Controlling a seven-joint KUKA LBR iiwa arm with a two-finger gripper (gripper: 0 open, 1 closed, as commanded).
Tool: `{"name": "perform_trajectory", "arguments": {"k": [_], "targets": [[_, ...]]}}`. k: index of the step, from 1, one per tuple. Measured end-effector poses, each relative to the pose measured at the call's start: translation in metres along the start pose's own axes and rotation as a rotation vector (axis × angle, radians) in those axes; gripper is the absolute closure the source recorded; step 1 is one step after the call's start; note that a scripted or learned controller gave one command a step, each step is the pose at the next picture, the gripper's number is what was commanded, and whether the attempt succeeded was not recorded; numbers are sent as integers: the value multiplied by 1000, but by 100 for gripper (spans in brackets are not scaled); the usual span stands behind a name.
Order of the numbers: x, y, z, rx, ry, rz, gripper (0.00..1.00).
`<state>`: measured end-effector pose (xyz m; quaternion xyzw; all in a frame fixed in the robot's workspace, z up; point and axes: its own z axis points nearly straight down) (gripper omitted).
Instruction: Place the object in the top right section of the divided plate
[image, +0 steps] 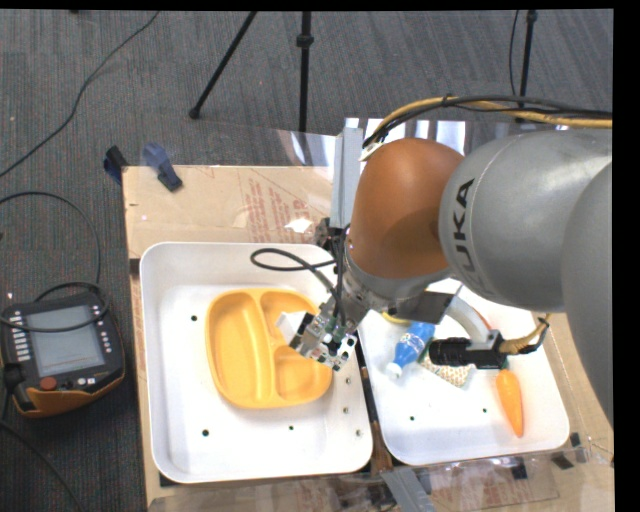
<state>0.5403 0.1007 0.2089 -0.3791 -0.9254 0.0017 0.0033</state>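
A small white object lay just left of the tool, in the yellow plate's upper-right section; its long axis was unclear. Whether the tool gripped anything could not be told. To its right lay a bottle and a carrot.

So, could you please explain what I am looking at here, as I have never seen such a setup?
One camera looks down at a slant on a bench. The big grey and orange machine is a robot arm reaching in from the right; its tool hangs over the right side of a yellow divided plate in the left white bin. A small white thing sits by the tool; I cannot tell whether it is held. The right bin holds a blue bottle, an orange carrot and a pale patterned piece. The screen device on the floor at left is probably its hand controller.
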Motion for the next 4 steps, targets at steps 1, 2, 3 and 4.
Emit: {"name": "perform_trajectory", "arguments": {"k": [1,2,3,4], "targets": [[13,10,-15,-3,-4,-126,100],[12,10,-23,-1,-2,-124,100],[12,10,-31,1,0,-124,100],[11,10,-39,3,2,-124,100]]}}
